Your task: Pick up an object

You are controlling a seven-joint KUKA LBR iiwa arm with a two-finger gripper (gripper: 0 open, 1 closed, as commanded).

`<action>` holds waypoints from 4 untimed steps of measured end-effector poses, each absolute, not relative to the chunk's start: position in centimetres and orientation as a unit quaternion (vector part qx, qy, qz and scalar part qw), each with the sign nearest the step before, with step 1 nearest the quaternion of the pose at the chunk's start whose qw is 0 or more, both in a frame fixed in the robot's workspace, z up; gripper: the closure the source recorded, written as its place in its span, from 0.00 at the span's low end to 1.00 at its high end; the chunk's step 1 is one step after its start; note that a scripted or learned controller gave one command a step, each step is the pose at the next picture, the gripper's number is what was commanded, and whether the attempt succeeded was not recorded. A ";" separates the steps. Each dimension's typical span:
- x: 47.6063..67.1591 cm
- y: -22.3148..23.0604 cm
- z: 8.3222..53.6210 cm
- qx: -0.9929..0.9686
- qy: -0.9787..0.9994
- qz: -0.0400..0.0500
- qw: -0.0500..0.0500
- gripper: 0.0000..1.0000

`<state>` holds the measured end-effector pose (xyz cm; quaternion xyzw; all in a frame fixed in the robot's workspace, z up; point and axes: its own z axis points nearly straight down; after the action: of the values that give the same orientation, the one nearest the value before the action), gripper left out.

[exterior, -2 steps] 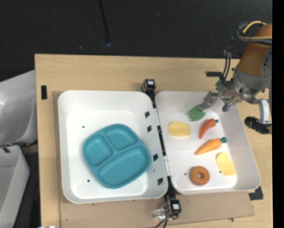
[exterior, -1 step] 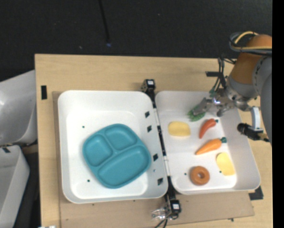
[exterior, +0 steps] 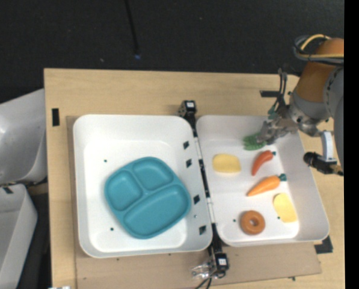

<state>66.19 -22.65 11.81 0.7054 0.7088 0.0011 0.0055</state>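
Observation:
The right bin [exterior: 305,221] holds several toy foods. A green leafy piece [exterior: 251,142] lies near its far wall. In front of it are a red pepper [exterior: 262,160], a yellow lump [exterior: 226,164] and an orange carrot [exterior: 266,185]. A brown donut [exterior: 252,222] and a pale yellow slice [exterior: 284,208] sit towards the front. My gripper [exterior: 269,131] hangs low at the bin's far right, right beside the green piece and touching or nearly touching its right end. I see nothing lifted off the bin floor.
The left bin [exterior: 89,161] holds a blue divided plate [exterior: 146,196]. A hinge strip with black clips [exterior: 198,173] separates the two bins. The arm's grey and orange body [exterior: 314,83] stands over the bench's far right corner.

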 end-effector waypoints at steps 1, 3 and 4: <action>65.6 -22.4 16.6 0.707 0.708 0.001 0.002 1.00; 64.9 -22.5 25.5 0.706 0.708 0.001 0.003 1.00; 62.8 -17.3 24.8 0.705 0.709 0.000 0.000 1.00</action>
<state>62.84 -17.26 24.78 0.7053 0.7089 0.0000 -0.0001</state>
